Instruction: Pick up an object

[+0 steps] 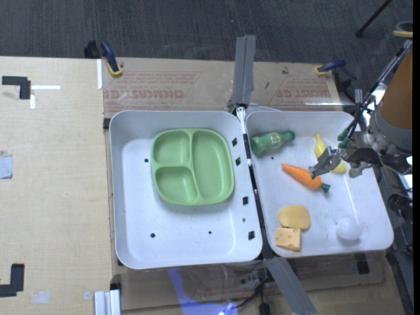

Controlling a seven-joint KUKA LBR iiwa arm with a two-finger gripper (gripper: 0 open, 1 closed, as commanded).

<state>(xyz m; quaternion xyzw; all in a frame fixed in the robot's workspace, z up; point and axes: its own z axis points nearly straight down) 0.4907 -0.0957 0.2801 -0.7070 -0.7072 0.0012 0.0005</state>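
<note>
Carrot (303, 175), orange with a green tip, lies slantwise near the middle of the right bin (367, 241), its green end pointing toward the lower right. The gripper (323, 166) hangs directly over that end, reaching in from the right at the end of the grey arm (387, 146); its dark fingers are angled down and to the left, and their tips sit at or just above the carrot's thicker end. Whether the fingers are spread or closed cannot be told at this resolution, and no object is seen clearly between them.

A yellow banana-like toy (321, 146) lies just behind the gripper, partly hidden by it. A green bottle (270, 141) rests on its side near the bin's upper left corner, its cap toward the right. A rounded yellow piece (294, 216) lies in the lower middle of the bin, touching a wedge of cheese with holes (288, 239) just below it. A pale white ball (348, 229) sits near the lower right corner, well apart from the carrot.

The left bin (131, 241) holds a green divided plate (193, 167) with three compartments, set toward the bin's upper middle. Both bins rest side by side on the surface (52, 195), with blue clamps (108, 56) at its far edge.
</note>
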